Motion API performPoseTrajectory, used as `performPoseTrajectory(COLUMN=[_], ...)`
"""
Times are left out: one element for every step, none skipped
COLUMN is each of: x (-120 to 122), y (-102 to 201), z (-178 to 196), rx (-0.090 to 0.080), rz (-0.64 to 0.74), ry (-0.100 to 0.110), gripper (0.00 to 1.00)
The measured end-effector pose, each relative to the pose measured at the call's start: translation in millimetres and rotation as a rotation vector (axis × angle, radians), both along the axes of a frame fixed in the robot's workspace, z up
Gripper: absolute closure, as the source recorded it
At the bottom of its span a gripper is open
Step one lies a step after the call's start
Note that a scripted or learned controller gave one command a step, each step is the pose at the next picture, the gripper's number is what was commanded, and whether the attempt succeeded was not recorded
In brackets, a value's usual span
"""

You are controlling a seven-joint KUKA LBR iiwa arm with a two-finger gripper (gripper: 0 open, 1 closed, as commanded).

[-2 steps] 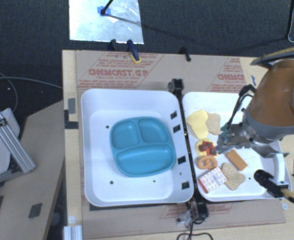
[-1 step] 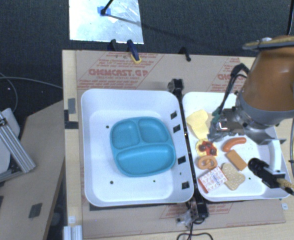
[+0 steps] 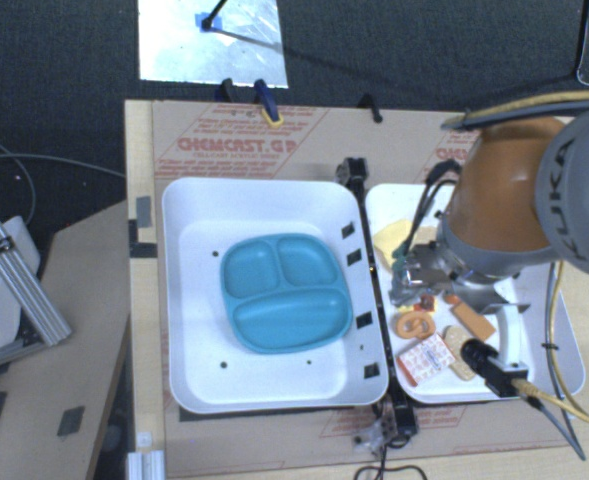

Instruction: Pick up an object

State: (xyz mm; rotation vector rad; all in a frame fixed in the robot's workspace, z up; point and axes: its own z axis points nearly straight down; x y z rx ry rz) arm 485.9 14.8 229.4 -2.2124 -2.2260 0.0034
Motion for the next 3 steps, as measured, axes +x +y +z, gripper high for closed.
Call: performPoseTrajectory(x=[0.9,0.8,2.0], y=[47.3,40.0,56.8], z=[19.2,13.0,110.9], rx=[0.002,-0.001,0.002], rz=[0.003,-0.005,0.001], ry=[-0.006,-0.004,-0.016], gripper=[1.0,1.0,1.0])
